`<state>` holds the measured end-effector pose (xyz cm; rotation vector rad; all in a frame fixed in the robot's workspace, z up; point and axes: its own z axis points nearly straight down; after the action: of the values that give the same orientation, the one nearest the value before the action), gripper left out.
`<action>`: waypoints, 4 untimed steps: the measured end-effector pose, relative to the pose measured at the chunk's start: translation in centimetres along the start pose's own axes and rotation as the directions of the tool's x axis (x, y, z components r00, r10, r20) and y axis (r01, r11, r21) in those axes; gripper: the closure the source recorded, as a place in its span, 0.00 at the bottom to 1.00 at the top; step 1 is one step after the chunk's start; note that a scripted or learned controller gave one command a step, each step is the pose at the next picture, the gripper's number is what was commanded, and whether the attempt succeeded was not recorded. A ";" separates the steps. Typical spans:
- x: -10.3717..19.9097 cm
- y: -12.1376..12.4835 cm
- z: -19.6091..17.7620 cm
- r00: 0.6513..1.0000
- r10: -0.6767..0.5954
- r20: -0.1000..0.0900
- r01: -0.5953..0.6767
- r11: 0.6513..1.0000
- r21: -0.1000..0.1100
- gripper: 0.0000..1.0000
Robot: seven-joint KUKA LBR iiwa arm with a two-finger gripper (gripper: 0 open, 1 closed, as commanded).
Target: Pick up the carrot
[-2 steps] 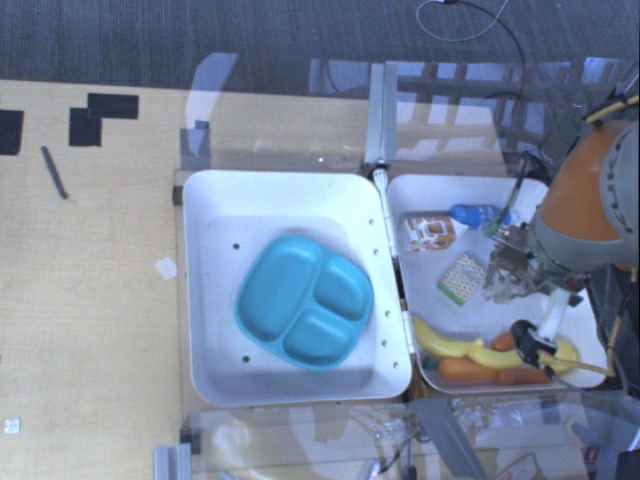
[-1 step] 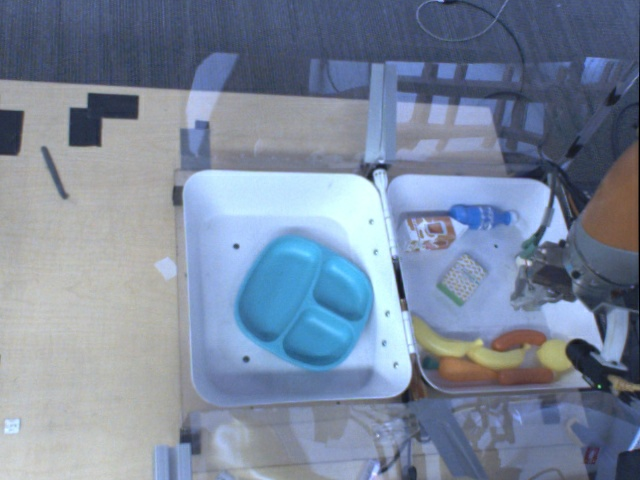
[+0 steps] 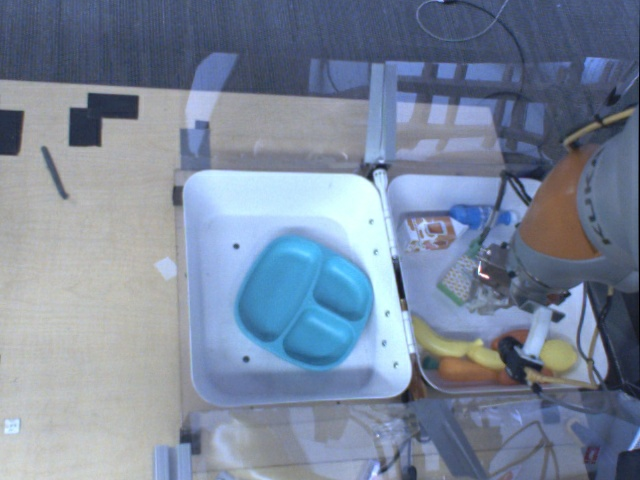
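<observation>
The carrot (image 3: 468, 371) is orange and lies flat along the near wall of the right bin (image 3: 402, 268), just below a yellow banana (image 3: 447, 342). My gripper (image 3: 494, 280) hangs under the grey wrist with its orange band, over the middle of the right bin. It is farther back than the carrot and apart from it, next to a green speckled packet (image 3: 459, 279). Nothing can be seen held in it.
The right bin also holds a white and orange carton (image 3: 431, 233), a blue bottle (image 3: 470, 214) at the back, and a yellow lemon (image 3: 559, 354) near the front right. A blue divided plate (image 3: 303, 301) lies in the left bin (image 3: 210, 268).
</observation>
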<state>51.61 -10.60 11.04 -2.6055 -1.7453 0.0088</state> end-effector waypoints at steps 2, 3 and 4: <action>-6.5 -0.6 -1.2 0.995 0.095 -0.001 -0.095 0.995 -0.001 1.00; 0.0 -3.1 -10.0 0.995 -0.095 0.000 0.095 0.995 -0.005 1.00; -0.1 -3.2 -3.0 0.936 -0.353 0.000 0.353 0.936 -0.001 1.00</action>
<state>48.60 -9.50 14.06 -2.2502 -2.1840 0.0059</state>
